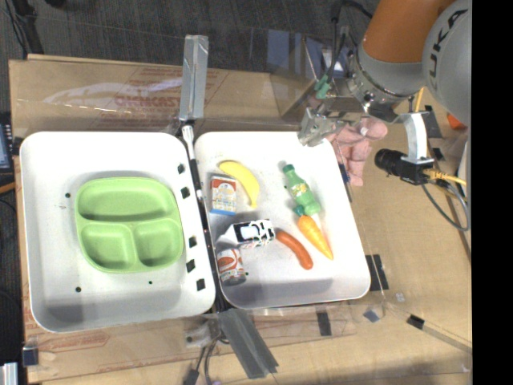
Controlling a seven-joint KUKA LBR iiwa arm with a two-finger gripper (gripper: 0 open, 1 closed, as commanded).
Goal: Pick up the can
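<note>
Two bins lie below you; the can [231,265] rests at the right bin's [345,255] near-left corner. Your gripper [319,127] hovers over the far rim, fingers spread, pinching nothing. Approach step: next, travel near-left and descend.

The grey arm [417,38], banded in orange above the wrist, is extended in from the right. The gripper [319,129] is held over the far right corner of the right bin [345,275].
</note>
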